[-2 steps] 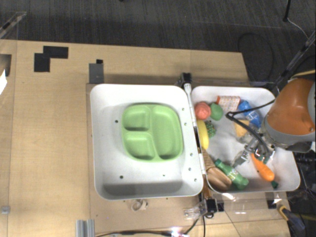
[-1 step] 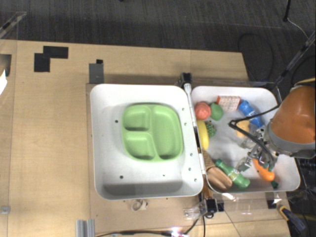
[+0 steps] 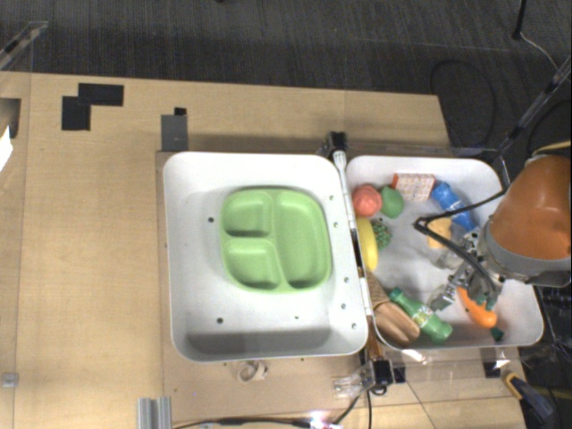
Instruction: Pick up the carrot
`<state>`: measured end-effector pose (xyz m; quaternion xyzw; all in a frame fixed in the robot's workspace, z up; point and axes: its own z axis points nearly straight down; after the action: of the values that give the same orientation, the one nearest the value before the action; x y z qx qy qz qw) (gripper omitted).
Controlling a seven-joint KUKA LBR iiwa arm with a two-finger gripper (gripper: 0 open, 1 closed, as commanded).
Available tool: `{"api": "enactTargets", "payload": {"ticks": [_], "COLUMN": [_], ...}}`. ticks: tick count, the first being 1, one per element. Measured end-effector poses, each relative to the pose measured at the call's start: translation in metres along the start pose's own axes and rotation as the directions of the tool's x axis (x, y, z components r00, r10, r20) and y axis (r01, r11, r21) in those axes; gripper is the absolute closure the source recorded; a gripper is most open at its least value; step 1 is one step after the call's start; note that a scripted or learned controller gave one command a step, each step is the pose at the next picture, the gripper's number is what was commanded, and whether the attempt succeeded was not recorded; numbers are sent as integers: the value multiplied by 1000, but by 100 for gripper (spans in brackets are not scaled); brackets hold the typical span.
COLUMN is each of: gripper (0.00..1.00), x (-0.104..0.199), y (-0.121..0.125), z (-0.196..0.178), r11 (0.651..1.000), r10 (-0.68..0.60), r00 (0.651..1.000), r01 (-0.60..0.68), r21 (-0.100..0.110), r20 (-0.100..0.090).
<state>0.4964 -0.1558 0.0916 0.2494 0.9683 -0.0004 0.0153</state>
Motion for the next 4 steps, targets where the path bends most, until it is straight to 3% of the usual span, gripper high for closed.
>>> {"api": "enactTargets", "payload": {"ticks": [1,2,3,4], "gripper": [0,0,0,0], "x": [-61,-22,-8,-21], "y": [19,-49,-26,-11], "z": [-169,-132,-68,2], "r11": [995,999,990,996], "r10": [-104,-38,139,88], "r00": [995,999,990,996], "r01": [104,38,-139,-88], "r21": [-1,5,7,4], "r20": [-8,-21,-24,-11]}}
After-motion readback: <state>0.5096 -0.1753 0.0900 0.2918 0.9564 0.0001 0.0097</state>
